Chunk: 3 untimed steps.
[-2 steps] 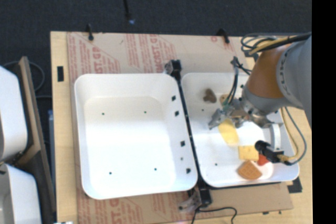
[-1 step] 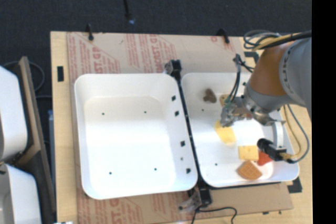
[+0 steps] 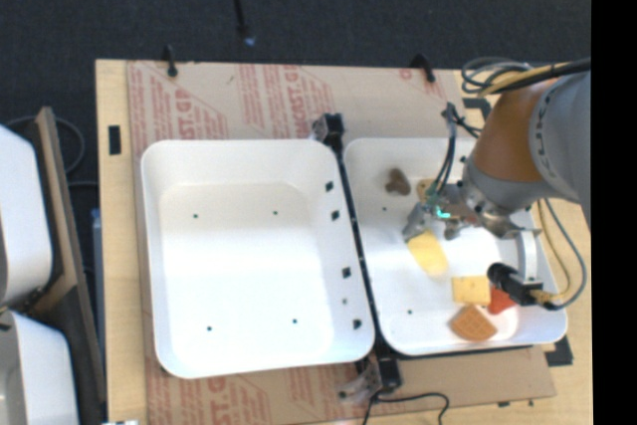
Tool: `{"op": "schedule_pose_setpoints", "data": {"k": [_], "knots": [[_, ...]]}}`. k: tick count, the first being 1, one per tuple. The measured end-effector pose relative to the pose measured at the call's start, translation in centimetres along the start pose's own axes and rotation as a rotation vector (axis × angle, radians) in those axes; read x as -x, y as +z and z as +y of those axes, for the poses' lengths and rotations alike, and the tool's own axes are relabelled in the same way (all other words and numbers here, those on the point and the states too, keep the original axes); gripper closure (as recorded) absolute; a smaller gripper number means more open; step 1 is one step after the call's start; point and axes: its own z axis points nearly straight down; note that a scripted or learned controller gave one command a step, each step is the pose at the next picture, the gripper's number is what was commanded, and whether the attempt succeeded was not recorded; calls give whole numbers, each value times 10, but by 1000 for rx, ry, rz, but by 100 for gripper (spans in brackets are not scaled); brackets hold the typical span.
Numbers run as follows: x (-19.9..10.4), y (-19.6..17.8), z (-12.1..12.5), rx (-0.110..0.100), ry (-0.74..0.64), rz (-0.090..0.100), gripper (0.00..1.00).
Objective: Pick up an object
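Note:
My gripper hangs low over the middle of the right bin, its tips just above a pale yellow block. Nothing shows between the tips. A small brown lump lies near the bin's back. A yellow-orange cube, a red piece and an orange-brown rounded piece lie toward the bin's front right corner. A small yellowish item peeks out beside the wrist.
The left bin sits beside the right one, with a dark divider rail between them. Both rest on a cardboard sheet. The grey arm with its orange band covers the right bin's back right part.

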Motion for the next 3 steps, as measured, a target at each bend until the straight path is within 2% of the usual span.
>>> {"op": "schedule_pose_setpoints", "data": {"k": [1,2,3], "knots": [[19,11,5,-2,0,0,0],[0,9,102,2,-4,0,0],[-39,8,73,2,-4,0,0]]}}
